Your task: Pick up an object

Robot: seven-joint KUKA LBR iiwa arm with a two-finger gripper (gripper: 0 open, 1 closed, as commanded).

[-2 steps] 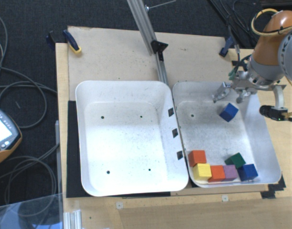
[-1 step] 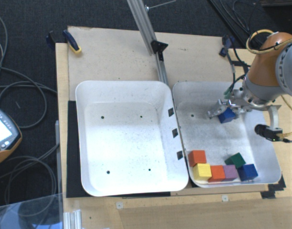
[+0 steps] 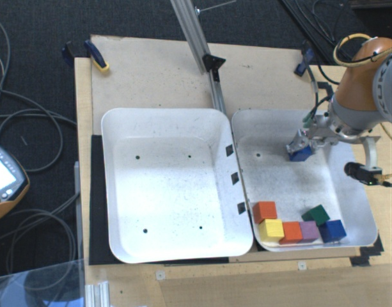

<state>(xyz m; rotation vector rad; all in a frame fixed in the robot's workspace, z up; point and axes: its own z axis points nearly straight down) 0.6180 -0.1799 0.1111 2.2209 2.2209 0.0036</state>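
My end effector (image 3: 302,147) pinches 1 blue block (image 3: 300,153) above the right bin (image 3: 355,200). 6 more blocks cluster at its front: 2 orange, 1 yellow, 1 purple, 1 green, 1 blue.

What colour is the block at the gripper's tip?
Blue; the block sits at the gripper in the camera view.

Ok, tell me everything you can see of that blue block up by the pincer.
The blue block is small, solid blue and looks like a plain, hard cube. It sits tilted at the tip of the pincer, over the upper part of the right bin, well apart from the cluster of colored blocks along that bin's near edge. The view does not settle whether it is gripped, or whether it rests on the bin floor or hangs just above it.
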